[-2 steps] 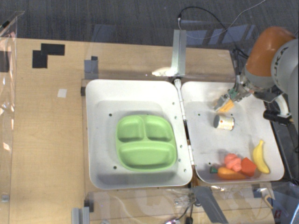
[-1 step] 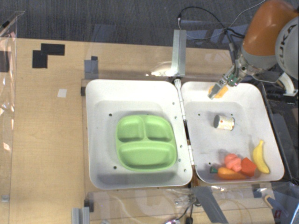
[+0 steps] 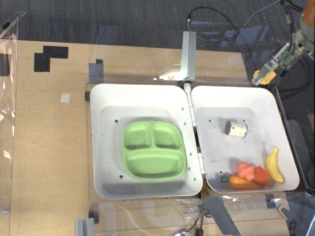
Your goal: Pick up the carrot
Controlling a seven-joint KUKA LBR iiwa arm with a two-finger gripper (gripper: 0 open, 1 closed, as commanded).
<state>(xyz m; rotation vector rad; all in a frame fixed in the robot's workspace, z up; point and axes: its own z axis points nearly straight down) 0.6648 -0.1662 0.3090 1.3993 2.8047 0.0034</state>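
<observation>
The carrot [image 3: 242, 183] is orange with a green stub at its left end. It lies flat against the front wall of the right bin [image 3: 216, 102], near the front right corner. My gripper [image 3: 264, 75] hangs just beyond that bin's back right corner, far from the carrot, at the end of the arm coming in from the upper right.
A pink-red toy [image 3: 244, 170] and a red-orange one [image 3: 261, 176] crowd the carrot from behind and the right. Further right lies a banana [image 3: 274, 165]. A small pale cylinder [image 3: 236, 128] rests mid-bin. The left bin [image 3: 106, 107] holds a green divided plate [image 3: 154, 149].
</observation>
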